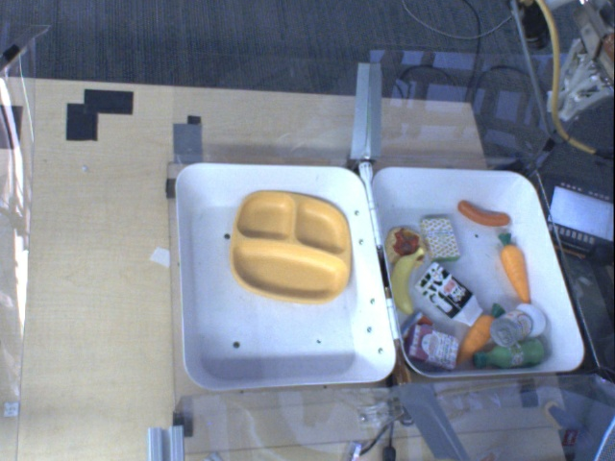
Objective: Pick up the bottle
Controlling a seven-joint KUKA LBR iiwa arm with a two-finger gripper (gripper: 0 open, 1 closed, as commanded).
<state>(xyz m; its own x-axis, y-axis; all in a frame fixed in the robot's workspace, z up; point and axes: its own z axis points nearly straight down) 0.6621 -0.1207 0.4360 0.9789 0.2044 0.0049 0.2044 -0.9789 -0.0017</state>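
Jaws open or shut? I cannot tell. The gripper (579, 77) hangs far up-right of the bottle (447, 291), which lies slanted.

The surface (106, 286) is pale, light-toned wood, evenly lit with no hard shadows. 2 black angular patches (96, 111) sit near its far left corner, and a small white scrap (159, 255) lies on it further forward. Beyond the far edge runs dark grey carpeted floor (240, 17), where a thin black cable (444, 8) curls in a loop. A clear upright panel (19, 209) stands along the left side, catching faint reflections. A grey metal bracket (364, 113) rises at the far middle.
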